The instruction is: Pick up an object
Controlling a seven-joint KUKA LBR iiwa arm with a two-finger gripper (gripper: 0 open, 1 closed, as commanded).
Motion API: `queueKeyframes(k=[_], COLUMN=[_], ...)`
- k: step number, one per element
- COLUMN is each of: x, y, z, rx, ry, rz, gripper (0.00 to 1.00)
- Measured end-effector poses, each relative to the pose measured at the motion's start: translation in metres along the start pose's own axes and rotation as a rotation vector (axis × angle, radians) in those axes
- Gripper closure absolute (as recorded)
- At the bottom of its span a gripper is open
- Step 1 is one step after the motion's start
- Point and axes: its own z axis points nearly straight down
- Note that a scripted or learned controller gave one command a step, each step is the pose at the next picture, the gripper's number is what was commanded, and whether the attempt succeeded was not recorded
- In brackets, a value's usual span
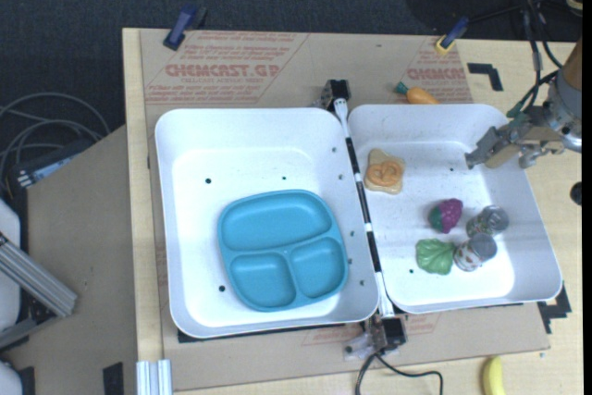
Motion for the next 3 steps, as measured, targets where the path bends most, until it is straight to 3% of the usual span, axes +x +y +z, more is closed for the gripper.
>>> queueKeyframes(k=[1, 2, 3], x=[0.029, 0.034, 0.084], y=[-0.023, -0.060, -0.059], z=[0.125, 0.125, 0.125], rx=[0.000, 0.002, 0.002], ry=[0.001, 0.001, 0.002], rz=[0.000, 0.001, -0.001], gripper=[0.00, 0.00, 0.00])
